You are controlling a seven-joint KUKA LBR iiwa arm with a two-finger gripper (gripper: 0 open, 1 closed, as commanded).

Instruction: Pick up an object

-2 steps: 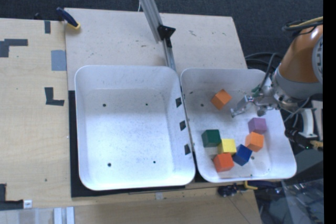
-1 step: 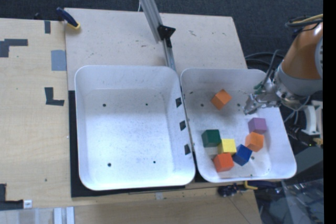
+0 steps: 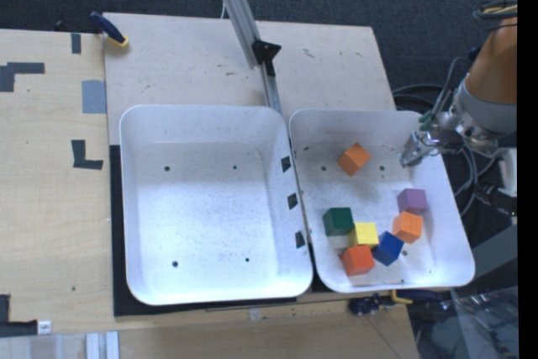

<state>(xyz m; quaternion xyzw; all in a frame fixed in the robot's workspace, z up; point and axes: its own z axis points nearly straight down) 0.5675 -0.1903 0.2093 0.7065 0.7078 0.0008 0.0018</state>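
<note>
The arm is reaching in from three o'clock, and the gripper is hanging over the right bin near its two o'clock rim. Whether it is clenched or released, I cannot tell. Nothing is lifted yet, so this looks like the approach step.

The nearest cube is the orange cube, lying alone at nine o'clock of the gripper. The rest are clustering toward the bin's five o'clock: purple cube, a second orange, green cube, yellow, blue and red, some touching.

Next, I judge, it needs centring over one cube and descending.

The left bin is sitting on a pale wooden bench with dark carpet beyond.
</note>
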